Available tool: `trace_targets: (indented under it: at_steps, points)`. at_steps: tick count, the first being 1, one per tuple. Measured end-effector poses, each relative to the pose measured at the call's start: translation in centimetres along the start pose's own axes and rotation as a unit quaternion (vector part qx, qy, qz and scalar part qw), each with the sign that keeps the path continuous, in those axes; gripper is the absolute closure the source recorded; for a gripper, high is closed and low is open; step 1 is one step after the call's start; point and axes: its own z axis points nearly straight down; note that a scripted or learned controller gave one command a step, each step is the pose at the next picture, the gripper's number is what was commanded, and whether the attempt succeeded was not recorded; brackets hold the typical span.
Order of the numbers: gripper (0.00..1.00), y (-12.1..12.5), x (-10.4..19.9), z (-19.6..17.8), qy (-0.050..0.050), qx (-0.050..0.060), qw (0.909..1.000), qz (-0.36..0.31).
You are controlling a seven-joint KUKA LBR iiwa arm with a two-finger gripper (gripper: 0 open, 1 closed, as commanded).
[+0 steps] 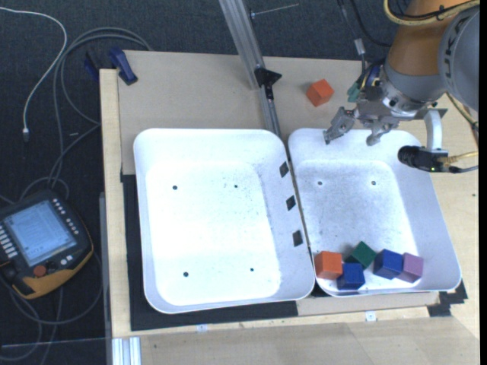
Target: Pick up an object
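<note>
My gripper (pixel 354 131) hangs over the far rim of the right bin (pixel 426 204), fingers spread open with nothing between them. Several small blocks lie along that bin's near edge: an orange block (pixel 329 264), a blue block (pixel 351 274), a green block (pixel 364 254), another blue block (pixel 389 264) and a purple block (pixel 412 265). All of them are far from the gripper, toward the front.
The left bin (pixel 152 204) sits beside the right one. An orange cube (pixel 320 92) rests on the bench behind the bins. A metal pole (pixel 242 29) slants down between the bins. A teach pendant (pixel 38 238) and cables lie on the floor at left.
</note>
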Motion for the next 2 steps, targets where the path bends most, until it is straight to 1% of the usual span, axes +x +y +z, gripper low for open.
trace_targets:
  at_steps: [1,2]
  points:
    - [0.0,-1.1,-3.1,-4.8,-0.002,-0.004,1.0,0.002]
    - [0.0,2.2,1.8,4.5,0.001,0.003,1.0,-0.002]
